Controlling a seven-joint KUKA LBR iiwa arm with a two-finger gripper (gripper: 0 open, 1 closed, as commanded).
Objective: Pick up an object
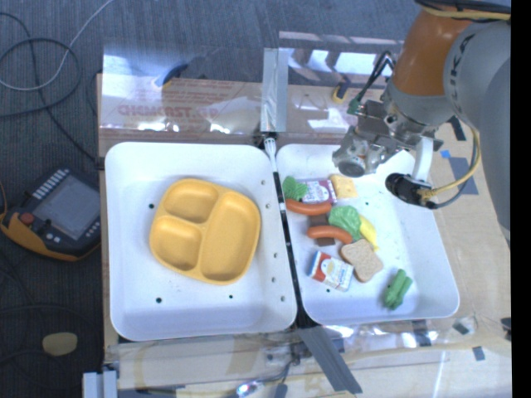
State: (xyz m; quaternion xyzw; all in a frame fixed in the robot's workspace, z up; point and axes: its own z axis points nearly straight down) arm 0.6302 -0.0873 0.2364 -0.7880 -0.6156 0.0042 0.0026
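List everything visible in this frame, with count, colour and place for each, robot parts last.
shallow white plastic bins: 2, white, side by side on the bench
yellow divided plastic tray: 1, yellow, in the left bin
toy sausages: 2, orange-red, right bin, left of centre
green leafy toy piece: 1, green, right bin centre
toy bread slice: 1, brown and tan, right bin, near side
small printed carton: 1, red and white, beside the bread
green toy vegetable: 1, green, right bin near corner
handheld control pendant: 1, grey and orange, floor at left
end effector: 1, grey metal, above the right bin's far edge
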